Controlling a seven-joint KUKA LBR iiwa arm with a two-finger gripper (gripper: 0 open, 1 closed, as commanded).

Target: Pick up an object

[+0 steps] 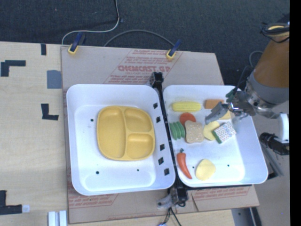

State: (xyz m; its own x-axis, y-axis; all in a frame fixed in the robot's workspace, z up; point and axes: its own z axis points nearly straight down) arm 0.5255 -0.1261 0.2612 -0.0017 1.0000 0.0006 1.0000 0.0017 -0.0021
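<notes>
Nearest the camera, along the front of the right bin (249, 175): a pale yellow rounded piece (205, 169), potato-like, lying alone; just left of it an orange carrot (183, 165) pointing toward the bin's front wall; both sit apart from the rest, so either looks an easy, uncrowded target.

Mid-bin, a tighter cluster: a green bean pod (177, 130) beside a speckled bread slice (194, 132); a red tomato-like piece (187, 118) touching the bread's far edge; to the right a yellow wedge (211, 129) and a checked green-edged block (224, 133), seemingly touching one another. Crowding here would make a clean two-finger grasp harder, in my judgement.

Left bin (75, 126): a yellow divided plate (126, 131) lying flat near the middle, nothing on it; likely a receiving place rather than a target.

Farther back in the right bin: a corn cob (186, 106) lying crosswise near the far wall; an orange piece (214, 103) beyond it.

The gripper (222, 110) hangs over the far right part of the right bin, reaching in from the right, low above the yellow wedge and orange piece; its dark fingers look spread, with nothing visibly between them; so nothing is gripped. The task's object is therefore still in the bin; which piece is aimed at I cannot tell, though the wedge lies closest.

Beyond the bins: brown cardboard (136, 69) held by two clamps; dark carpet (188, 13) behind.
</notes>
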